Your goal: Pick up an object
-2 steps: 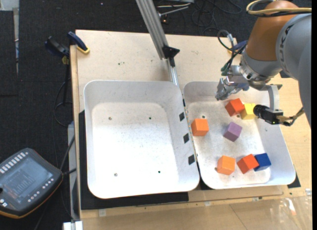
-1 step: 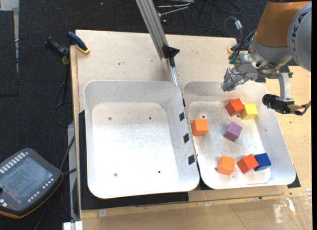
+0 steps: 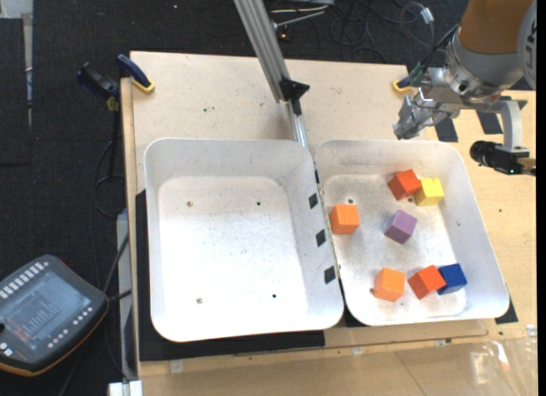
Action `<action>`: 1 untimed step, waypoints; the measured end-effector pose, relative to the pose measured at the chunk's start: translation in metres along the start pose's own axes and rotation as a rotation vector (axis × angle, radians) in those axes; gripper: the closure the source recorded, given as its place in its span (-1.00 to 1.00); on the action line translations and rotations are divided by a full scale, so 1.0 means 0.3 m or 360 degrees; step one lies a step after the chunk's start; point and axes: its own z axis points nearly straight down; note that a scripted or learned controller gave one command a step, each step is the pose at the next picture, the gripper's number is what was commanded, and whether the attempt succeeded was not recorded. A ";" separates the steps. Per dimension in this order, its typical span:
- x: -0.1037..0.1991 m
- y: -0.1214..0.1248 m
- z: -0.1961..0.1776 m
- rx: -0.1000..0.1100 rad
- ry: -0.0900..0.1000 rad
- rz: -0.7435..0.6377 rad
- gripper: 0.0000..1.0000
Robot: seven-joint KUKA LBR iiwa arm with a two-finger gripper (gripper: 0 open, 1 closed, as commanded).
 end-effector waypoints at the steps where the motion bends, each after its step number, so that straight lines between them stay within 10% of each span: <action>1: 0.153 -0.067 0.001 0.0014 0.0005 -0.0006 1.00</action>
